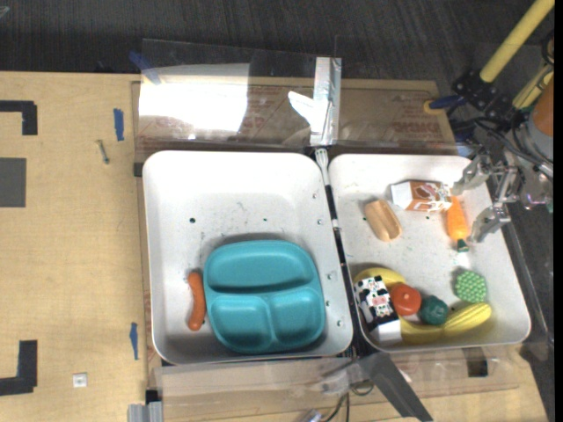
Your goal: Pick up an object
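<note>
Small orange carrot (456, 221), perhaps toy, green-tipped, beside spread-fingered tool (486, 199) holding nothing, right bin (519, 315).

Both bins are white: the left bin (167, 183) holds a teal divided tray (262, 295) and an orange-red sausage (195, 300) at its left edge. In the right bin (352, 178) lie a tan bread roll (382, 219), a white carton (417, 195) with red-brown print, an orange carrot (456, 220), a green dotted ball (471, 285) (paler spots), a yellow banana (464, 317), a red tomato (406, 301), a dark green piece (433, 309), and a black-and-white patterned block (375, 300). The table (62, 236) is pale tan.
</note>
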Available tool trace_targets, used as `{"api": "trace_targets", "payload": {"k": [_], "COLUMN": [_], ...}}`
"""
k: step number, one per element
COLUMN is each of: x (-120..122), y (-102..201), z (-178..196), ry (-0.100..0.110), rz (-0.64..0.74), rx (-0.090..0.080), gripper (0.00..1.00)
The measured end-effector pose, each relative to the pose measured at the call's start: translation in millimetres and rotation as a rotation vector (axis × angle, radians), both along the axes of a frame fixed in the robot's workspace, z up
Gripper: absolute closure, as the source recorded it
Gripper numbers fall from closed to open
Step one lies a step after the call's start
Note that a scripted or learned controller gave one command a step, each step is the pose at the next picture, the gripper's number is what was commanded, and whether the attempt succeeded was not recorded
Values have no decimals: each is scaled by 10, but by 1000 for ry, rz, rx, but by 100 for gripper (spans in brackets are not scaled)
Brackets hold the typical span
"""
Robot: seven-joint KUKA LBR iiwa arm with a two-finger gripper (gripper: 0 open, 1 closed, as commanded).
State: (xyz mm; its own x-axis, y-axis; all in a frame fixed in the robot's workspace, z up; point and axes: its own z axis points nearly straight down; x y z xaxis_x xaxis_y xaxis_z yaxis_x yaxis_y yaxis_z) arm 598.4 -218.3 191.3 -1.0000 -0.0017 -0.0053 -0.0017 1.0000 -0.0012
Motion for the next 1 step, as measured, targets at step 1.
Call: {"api": "trace_targets", "payload": {"k": [1], "x": [-490], "y": [-46], "z": [-949], "ry": [-4], "rz": [50], "rx": [-1], "gripper": [0]}}
